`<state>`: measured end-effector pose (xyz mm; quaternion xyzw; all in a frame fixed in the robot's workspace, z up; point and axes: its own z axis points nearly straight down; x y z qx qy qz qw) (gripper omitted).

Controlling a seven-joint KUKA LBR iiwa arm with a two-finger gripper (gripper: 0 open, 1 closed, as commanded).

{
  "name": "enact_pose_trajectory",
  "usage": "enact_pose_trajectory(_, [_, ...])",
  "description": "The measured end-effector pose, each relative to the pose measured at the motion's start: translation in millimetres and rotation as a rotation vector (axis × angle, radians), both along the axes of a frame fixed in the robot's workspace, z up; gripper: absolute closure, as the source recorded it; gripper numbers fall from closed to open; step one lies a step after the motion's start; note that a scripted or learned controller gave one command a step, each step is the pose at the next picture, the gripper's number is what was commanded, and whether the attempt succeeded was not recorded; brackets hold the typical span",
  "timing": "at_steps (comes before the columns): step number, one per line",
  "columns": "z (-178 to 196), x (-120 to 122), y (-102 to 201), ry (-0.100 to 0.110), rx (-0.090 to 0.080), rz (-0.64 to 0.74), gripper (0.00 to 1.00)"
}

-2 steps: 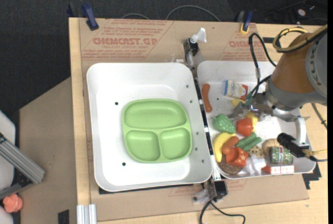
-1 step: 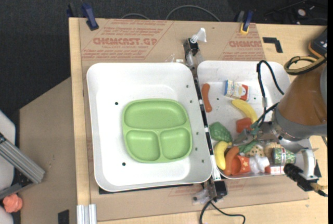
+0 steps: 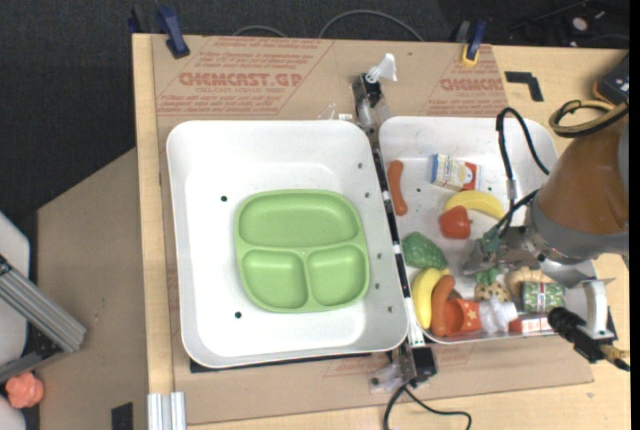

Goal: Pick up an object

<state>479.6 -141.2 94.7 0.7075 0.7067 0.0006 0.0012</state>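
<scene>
The right bin (image 3: pixel 530 133) holds several toy foods. Among them are a red sausage (image 3: pixel 398 188), a small milk carton (image 3: pixel 452 172), a yellow banana (image 3: pixel 477 205) and a red tomato (image 3: pixel 455 224). Nearer the front lie a green leafy piece (image 3: pixel 421 250), a yellow piece (image 3: pixel 426 294), an orange-red piece (image 3: pixel 452 312) and a green-labelled can (image 3: pixel 541 296). My arm comes in from the right, its orange band (image 3: pixel 592 183) above the grey wrist. My gripper (image 3: pixel 494 261) is low in the bin, just below the banana and tomato, amid the clutter near the can.
The left bin (image 3: pixel 190 218) carries a green divided plate (image 3: pixel 300 250). A black cable (image 3: pixel 512 148) loops over the right bin's far side. Clamps and a small fixture (image 3: pixel 372 86) sit at the bench's back edge. Brown board surrounds both bins.
</scene>
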Motion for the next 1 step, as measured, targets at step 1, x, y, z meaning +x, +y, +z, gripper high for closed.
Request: enact_pose_trajectory(1, [95.1,9.2,108.7,-0.007,0.003,0.013,1.00])
